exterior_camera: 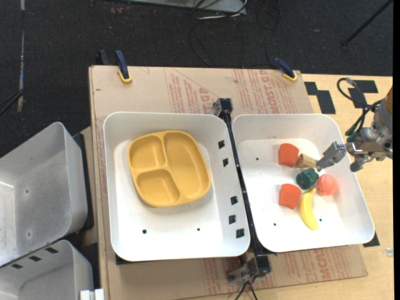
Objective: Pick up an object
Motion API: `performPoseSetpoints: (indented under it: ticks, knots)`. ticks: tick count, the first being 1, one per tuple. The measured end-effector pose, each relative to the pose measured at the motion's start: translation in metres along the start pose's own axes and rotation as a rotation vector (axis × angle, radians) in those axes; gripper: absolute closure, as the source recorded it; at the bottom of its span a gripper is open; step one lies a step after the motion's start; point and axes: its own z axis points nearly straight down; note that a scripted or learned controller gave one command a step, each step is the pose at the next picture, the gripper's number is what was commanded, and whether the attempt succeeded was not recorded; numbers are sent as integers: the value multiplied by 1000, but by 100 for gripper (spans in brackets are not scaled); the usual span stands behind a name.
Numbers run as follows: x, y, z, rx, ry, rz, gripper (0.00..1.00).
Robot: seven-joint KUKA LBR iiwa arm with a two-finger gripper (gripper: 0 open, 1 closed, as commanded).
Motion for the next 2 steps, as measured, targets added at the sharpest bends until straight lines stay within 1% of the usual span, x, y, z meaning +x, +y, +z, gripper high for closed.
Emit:
performPoseSetpoints:
  ticks: [1,2]
  knots:
    - [1,2,-6,-12,-3,-3,0]
    - [-9,4,44,-8,-2,0,0]
